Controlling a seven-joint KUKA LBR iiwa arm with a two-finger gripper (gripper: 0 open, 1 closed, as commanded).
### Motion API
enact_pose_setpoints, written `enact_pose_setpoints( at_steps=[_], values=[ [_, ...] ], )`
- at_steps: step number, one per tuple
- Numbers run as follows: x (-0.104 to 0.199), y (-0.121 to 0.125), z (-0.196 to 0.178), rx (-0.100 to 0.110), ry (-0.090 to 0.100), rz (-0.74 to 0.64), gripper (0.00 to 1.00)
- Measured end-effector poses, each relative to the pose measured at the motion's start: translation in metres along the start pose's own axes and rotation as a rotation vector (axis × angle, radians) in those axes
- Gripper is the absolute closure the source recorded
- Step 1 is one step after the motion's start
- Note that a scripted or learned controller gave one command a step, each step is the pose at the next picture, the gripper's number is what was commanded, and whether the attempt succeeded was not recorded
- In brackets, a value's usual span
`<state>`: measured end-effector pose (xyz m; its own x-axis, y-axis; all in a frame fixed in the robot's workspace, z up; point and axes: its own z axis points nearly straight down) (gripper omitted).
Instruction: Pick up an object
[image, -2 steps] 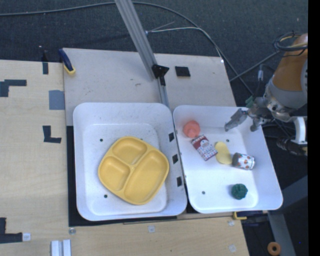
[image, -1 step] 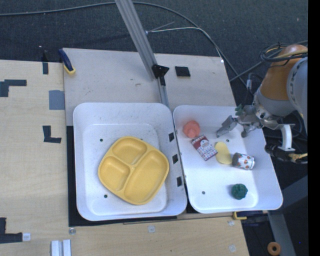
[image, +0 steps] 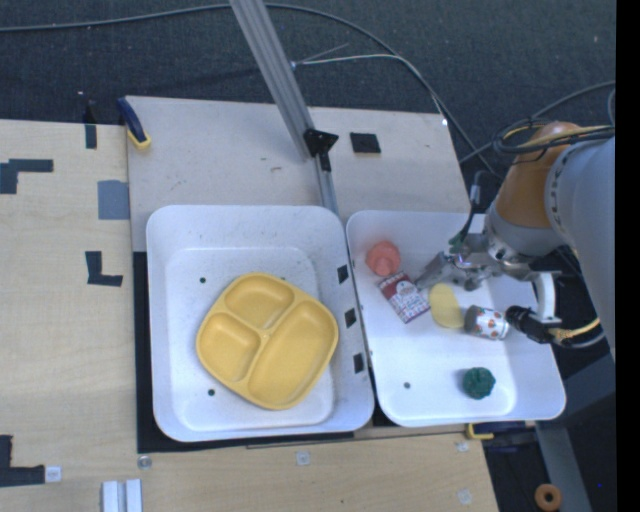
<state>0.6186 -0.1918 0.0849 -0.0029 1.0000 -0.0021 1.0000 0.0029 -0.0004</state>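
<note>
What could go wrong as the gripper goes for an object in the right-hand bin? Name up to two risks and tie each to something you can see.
1. The yellow object, the red-and-white packet and a small white piece lie close together beneath the gripper, so it may knock one aside or catch two at once.
2. The pink object sits near the right bin wall and could be nudged against it.

Single fixed camera above bench, slanted downward, mid-distance; left bin and right bin both framed.
</note>
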Motion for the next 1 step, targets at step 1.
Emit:
enact_pose_setpoints(
  at_steps=[1],
  values=[
    [0.0000, 0.0007, -0.0014, -0.001, 0.000, 0.001, 0.00]
  ],
)
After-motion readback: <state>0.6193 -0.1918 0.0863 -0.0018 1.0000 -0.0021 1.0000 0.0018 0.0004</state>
